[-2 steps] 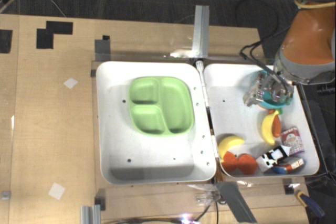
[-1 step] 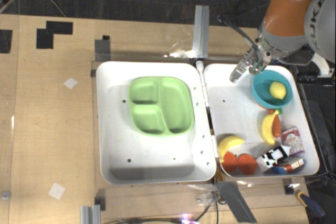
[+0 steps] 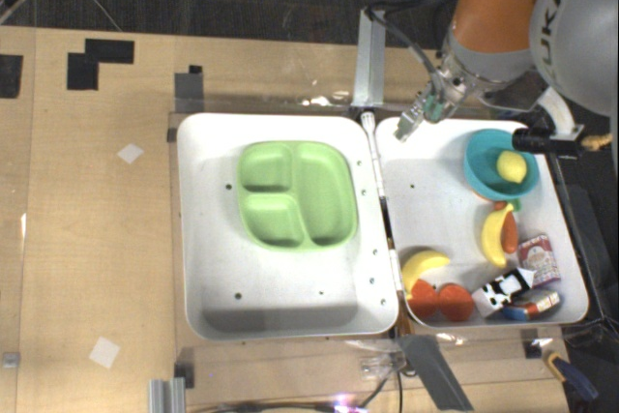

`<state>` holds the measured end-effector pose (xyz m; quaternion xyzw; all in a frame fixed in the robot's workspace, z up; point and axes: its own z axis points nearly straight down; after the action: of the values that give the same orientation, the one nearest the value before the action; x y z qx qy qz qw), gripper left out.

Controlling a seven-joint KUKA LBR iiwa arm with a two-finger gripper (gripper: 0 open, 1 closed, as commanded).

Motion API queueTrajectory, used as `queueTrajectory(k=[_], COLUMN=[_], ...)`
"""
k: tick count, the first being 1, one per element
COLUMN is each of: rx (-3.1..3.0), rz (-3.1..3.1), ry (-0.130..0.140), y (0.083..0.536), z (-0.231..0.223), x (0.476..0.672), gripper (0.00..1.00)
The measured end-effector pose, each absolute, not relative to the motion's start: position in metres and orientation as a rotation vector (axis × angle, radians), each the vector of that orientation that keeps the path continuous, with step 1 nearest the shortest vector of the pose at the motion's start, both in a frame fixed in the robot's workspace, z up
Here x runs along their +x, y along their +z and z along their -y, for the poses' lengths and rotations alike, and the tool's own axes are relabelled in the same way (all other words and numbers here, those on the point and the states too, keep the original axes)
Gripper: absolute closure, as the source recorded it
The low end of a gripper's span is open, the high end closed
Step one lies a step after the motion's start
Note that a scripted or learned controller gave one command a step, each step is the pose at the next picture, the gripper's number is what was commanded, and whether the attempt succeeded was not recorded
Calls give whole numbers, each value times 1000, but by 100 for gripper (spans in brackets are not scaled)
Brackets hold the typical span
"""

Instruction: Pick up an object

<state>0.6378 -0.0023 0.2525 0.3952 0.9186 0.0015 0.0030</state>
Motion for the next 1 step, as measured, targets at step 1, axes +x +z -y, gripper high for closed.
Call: queueTrajectory(k=[1], rx=[1228], rz=[-2879], ry=[6], y=[264], z=[2], x=[639], gripper=[100])
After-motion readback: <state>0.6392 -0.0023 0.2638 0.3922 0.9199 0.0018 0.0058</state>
